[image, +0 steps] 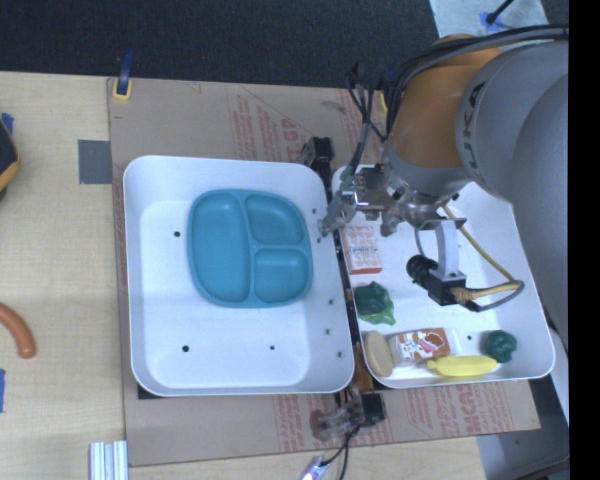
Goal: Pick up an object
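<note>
We are hovering the end effector over the top-left corner of the right bin, just above a small red-and-white packet; we cannot tell from here how it is set. The packet is lying close to the wall shared by the 2 bins, so a descent could be clipping that rim or pinning the packet against it, in our judgement. Other candidates are waiting nearer the front: a green leafy toy, a tan disc, a printed box, a yellow banana and a dark green lump. They are crowding together, so a grab could be nudging neighbours. The left bin is carrying a blue divided plate. An orange sausage is resting on the tabletop.
</note>
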{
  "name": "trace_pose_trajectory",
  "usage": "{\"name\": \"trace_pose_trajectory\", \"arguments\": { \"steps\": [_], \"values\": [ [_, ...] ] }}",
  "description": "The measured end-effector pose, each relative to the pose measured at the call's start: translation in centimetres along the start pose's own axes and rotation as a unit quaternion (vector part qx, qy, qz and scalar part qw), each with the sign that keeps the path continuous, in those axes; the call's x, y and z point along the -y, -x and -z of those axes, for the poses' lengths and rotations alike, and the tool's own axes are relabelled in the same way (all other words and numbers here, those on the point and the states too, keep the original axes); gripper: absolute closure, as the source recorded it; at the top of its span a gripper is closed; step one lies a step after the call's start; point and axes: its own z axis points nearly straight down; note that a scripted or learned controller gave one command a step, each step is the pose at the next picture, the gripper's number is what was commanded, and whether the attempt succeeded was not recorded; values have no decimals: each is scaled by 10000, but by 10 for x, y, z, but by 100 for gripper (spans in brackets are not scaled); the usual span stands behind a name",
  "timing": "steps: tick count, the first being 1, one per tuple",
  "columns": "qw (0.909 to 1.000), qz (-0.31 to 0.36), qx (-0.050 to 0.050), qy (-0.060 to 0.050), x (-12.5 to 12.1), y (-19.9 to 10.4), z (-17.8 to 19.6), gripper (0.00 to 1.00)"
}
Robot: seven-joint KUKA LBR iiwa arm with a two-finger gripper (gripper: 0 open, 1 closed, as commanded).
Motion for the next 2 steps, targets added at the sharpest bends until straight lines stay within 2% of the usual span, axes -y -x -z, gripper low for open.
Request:
{"name": "trace_pose_trajectory", "arguments": {
  "steps": [1,2],
  "values": [
    [10000,6,8,-12,76,26,-1,0],
    [10000,2,1,-2,34,-12,0,0]
  ]
}}
